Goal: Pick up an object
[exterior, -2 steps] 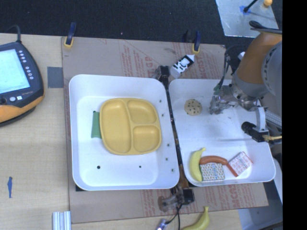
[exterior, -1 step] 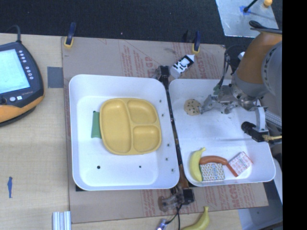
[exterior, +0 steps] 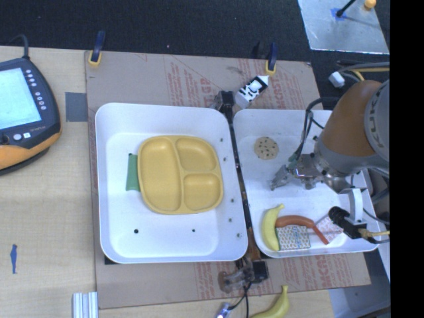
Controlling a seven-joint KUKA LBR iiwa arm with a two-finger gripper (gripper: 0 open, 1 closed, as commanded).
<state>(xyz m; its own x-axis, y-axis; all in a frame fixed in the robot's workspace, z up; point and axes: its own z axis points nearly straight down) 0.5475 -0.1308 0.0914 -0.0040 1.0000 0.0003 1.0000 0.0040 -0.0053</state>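
Note:
My gripper [exterior: 291, 183] hangs low over the middle of the right bin [exterior: 278, 121], open, with nothing between its fingers. A round brown cookie [exterior: 265, 148] lies just up and left of it. Along the bin's front edge lie a yellow banana [exterior: 268, 225], a red sausage [exterior: 301, 222], a speckled grey block [exterior: 293, 238] and a red-and-white packet [exterior: 329, 228]. In the left bin [exterior: 109, 197] sits a yellow divided plate [exterior: 180, 174] with a green piece [exterior: 132, 172] poking out from under its left side.
An orange-and-grey control pendant [exterior: 23, 111] rests on the bench at far left. A second banana [exterior: 277, 305] lies outside the bins at the bottom edge. A small black-and-white object [exterior: 252, 89] sits behind the bins near the divider.

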